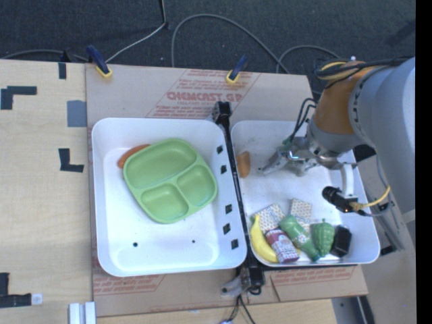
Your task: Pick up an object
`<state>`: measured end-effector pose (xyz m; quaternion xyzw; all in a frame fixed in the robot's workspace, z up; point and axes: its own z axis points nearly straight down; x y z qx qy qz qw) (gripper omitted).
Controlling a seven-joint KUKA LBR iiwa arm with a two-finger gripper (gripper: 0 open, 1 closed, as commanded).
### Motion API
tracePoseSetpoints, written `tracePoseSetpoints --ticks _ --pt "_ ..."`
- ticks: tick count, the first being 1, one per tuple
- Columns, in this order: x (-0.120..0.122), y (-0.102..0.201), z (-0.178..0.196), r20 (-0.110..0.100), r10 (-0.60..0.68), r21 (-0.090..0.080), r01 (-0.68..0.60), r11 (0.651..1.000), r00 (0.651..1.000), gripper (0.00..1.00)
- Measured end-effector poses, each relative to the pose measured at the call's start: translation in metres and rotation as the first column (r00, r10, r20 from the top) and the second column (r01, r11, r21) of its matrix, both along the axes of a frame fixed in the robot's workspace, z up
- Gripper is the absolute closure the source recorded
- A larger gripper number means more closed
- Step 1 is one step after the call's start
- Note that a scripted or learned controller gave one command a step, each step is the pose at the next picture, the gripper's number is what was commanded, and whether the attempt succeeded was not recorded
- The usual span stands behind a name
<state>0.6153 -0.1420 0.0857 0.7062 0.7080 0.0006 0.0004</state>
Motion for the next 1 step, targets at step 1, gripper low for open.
tracePoseSetpoints --ticks 1 --pt "0.0054 -0.0264 0.115 -0.002 -0.002 -0.002 0.002 1.0 1.0 0.0"
